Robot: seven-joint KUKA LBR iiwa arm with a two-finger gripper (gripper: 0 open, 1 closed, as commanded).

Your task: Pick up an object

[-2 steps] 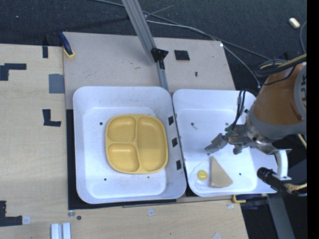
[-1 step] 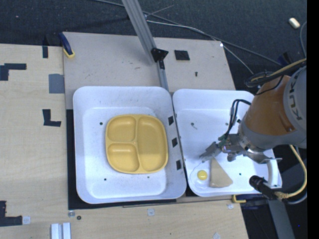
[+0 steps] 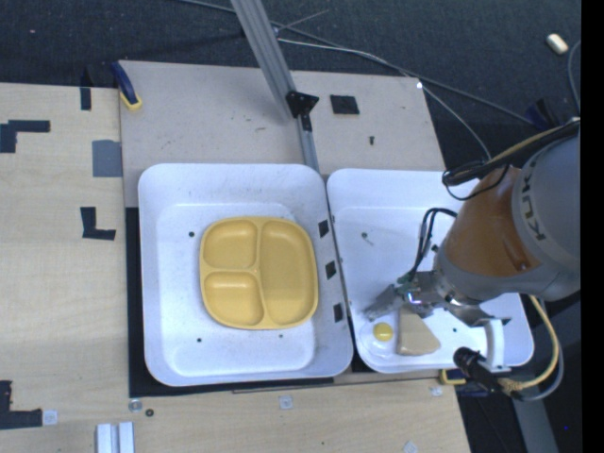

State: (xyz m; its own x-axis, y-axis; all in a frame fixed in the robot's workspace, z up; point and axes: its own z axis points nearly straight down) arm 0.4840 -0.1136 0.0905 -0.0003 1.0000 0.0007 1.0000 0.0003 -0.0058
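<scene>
— Where were the objects?
— A yellow piece (image 3: 382, 331) and a tan wedge (image 3: 416, 336) lay in the right bin (image 3: 377, 217), beneath the gripper (image 3: 404, 300).
— Its grip?
— Impossible to tell.

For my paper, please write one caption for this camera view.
KUKA arm's gripper lowered into the right bin near a small yellow object; yellow divided plate lies in the left bin.
</scene>
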